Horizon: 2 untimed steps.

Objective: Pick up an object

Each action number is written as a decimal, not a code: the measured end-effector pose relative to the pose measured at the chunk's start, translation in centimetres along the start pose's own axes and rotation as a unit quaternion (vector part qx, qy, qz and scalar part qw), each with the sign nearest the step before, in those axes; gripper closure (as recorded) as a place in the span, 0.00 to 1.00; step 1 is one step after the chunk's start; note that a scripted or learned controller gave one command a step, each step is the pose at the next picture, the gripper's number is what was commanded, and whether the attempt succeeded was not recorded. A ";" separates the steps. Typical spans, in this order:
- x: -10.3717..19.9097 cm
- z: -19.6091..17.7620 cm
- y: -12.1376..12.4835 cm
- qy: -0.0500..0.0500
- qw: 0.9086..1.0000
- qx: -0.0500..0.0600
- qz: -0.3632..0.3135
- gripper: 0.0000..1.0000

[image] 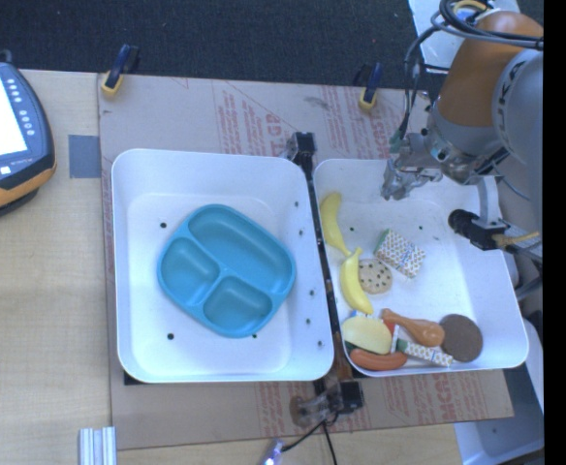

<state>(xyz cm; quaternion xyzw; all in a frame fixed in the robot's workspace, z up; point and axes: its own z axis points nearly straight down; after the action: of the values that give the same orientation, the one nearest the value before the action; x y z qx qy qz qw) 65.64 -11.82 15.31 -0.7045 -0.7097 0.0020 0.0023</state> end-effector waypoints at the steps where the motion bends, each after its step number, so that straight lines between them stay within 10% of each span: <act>1: 3.2 -3.8 -11.1 -0.001 1.000 -0.001 0.001 1.00; 2: 8.5 -3.8 -10.1 -0.001 1.000 -0.001 0.000 1.00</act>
<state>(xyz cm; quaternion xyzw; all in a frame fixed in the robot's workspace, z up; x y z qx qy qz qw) 55.48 -3.40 19.16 -0.7045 -0.7097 0.0019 0.0005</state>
